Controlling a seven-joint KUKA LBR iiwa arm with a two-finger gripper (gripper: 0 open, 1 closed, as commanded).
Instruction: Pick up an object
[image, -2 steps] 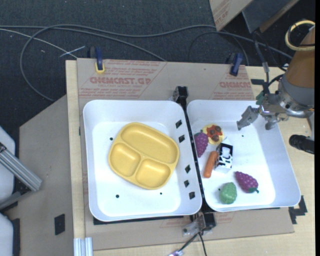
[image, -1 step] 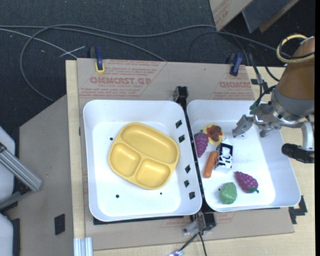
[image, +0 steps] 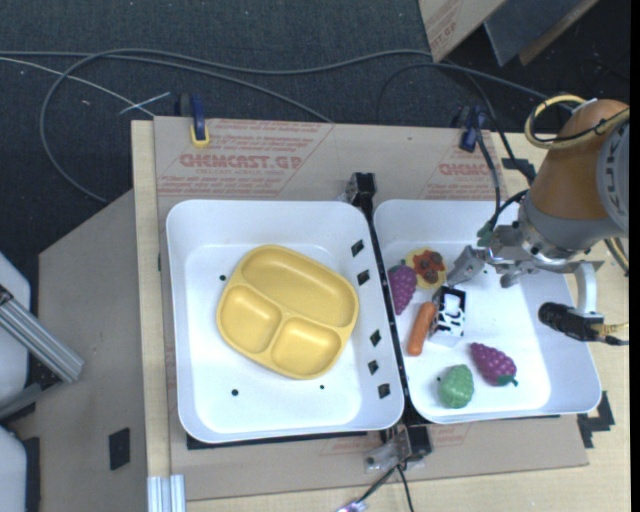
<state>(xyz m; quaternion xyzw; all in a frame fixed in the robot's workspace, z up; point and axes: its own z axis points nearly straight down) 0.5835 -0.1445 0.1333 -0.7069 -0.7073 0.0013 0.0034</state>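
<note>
The right bin (image: 560, 400) holds several toy foods. An orange carrot (image: 421, 330) lies near its left wall, with a purple grape bunch (image: 401, 287) just above it and a red and yellow piece (image: 429, 265) further back. A second grape bunch (image: 493, 362) and a green vegetable (image: 456, 386) sit near the front. My gripper (image: 452, 314), black and white at its tip, hangs low right beside the carrot, on the carrot's right. Nothing visible is held in it.
The left bin (image: 190, 300) carries a yellow divided plate (image: 288, 312). A black divider (image: 372, 290) runs between the two bins. The arm (image: 572, 190) reaches in over the right bin's back right corner. Cables trail across the dark floor behind the bench.
</note>
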